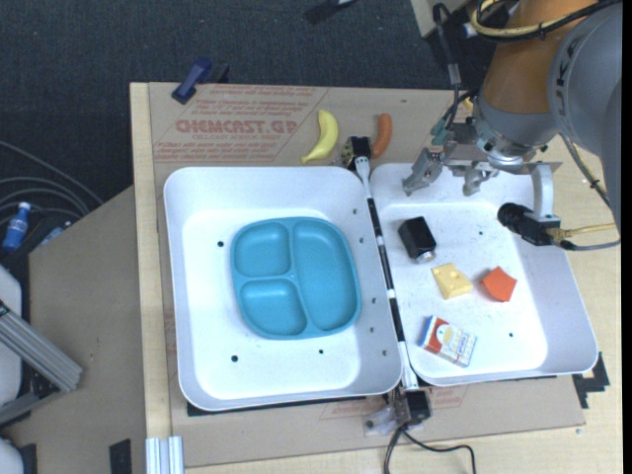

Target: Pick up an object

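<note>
The right bin (553,344) holds a black block (417,237), a yellow wedge (452,281), an orange cube (499,284) and a small red, white and blue box (449,341). My gripper (449,174) hangs over the bin's far edge, up and right of the black block. Its fingers (423,170) are spread open and hold nothing. The grey arm with its orange band comes in from the top right.
A blue divided plate (294,276) lies in the left bin (197,225). Beyond the bins, a toy banana (322,136) and an orange carrot (381,134) rest on the board. A black cylinder (528,223) on the arm juts over the right bin.
</note>
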`<move>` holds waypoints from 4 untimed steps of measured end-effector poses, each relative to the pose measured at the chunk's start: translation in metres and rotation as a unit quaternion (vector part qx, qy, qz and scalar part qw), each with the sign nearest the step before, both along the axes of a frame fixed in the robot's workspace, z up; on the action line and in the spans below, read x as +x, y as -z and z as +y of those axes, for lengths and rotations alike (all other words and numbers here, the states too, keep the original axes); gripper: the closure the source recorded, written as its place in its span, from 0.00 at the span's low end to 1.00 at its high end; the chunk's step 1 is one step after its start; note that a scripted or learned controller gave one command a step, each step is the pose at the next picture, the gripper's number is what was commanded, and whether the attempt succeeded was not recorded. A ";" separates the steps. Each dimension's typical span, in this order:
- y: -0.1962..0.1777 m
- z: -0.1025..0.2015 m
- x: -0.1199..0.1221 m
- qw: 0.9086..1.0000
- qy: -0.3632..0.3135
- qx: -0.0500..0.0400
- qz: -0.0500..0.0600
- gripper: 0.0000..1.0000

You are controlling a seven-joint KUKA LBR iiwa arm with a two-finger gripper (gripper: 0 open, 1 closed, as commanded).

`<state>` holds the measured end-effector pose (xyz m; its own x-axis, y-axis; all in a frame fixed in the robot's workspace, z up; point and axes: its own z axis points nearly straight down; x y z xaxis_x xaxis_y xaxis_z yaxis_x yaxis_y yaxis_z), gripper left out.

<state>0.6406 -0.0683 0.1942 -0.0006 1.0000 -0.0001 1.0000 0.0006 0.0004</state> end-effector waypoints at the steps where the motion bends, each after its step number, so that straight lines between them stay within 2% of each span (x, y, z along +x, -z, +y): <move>1: 0.094 -0.044 0.004 1.000 0.001 0.000 0.002 0.00; 2: 0.110 -0.058 -0.085 1.000 0.001 0.000 0.001 0.00; 3: 0.100 -0.058 -0.085 1.000 0.001 0.000 0.000 1.00; 4: -0.031 -0.004 -0.104 1.000 0.000 0.000 0.000 1.00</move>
<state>0.5361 -0.0718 0.2253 -0.0012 1.0000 0.0004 1.0000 0.0012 0.0014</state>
